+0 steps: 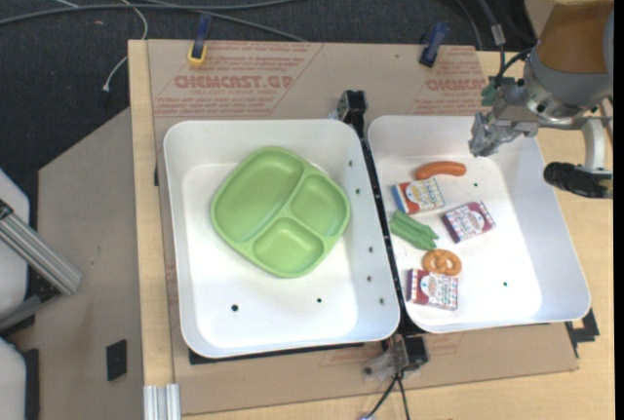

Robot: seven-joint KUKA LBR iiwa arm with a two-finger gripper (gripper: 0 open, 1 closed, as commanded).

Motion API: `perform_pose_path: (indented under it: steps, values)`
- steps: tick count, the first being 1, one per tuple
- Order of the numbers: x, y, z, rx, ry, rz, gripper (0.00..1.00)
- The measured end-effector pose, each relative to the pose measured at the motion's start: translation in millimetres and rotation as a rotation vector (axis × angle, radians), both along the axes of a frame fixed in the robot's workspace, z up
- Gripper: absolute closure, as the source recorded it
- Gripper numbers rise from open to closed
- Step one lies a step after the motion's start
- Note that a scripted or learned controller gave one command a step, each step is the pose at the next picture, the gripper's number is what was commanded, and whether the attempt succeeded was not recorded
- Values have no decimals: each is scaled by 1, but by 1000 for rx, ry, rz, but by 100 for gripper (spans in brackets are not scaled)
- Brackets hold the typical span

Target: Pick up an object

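The right bin point(546, 243) holds several small items: an orange sausage point(440, 171), a red and white packet point(420, 197), a purple packet point(468, 221), a green bean pod point(413, 231), a pretzel point(442, 262) and another red packet point(432, 290). My gripper point(485, 145) hangs over the bin's far edge, just right of and above the sausage, with nothing seen between its fingers. The grey arm with its orange band point(575, 28) comes in from the upper right.
The left bin point(195, 291) holds a green divided plate point(281, 210). Both bins rest on a cardboard sheet point(244, 77) held by a yellow clamp point(199, 50) and a blue clamp point(433, 45). Cables lie on the dark floor behind.
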State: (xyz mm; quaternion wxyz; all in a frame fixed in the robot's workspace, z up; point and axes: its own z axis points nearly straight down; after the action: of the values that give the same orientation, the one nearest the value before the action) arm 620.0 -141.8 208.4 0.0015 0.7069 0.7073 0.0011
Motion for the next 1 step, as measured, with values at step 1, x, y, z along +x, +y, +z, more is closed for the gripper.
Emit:
perform_pose_path:
  steps: [1]
  values:
    - [1, 0, 20, 0, 0, 0, 100]
